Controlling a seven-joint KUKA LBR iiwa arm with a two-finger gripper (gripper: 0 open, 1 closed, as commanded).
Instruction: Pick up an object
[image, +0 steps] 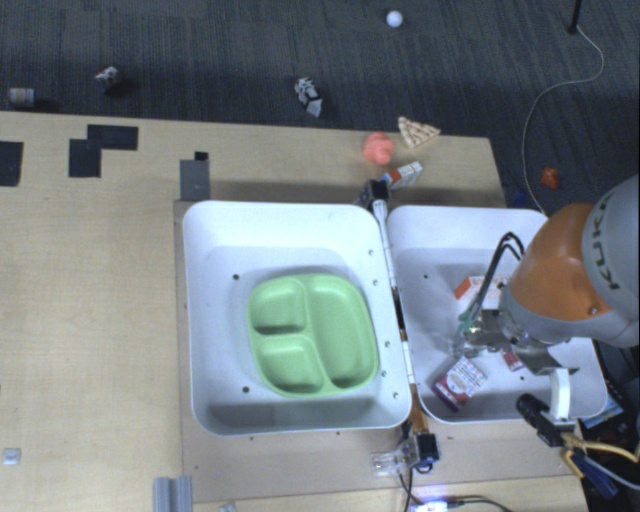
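A green divided plate (312, 334) lies in the left bin (215, 300). In the right bin (430, 250) a small dark red and white packet (459, 382) lies near the front wall, and an orange and white item (466, 288) peeks out beside the arm. My gripper (474, 340) is low in the right bin, just above and right of the packet. The orange wrist band and grey arm (560, 280) cover most of it.
On the bench behind the bins lie a pink ball (379, 149), a tan wedge (417, 131) and a small tube (403, 176). A black cable (495, 262) loops off the wrist. Small bits of litter sit on the dark floor beyond.
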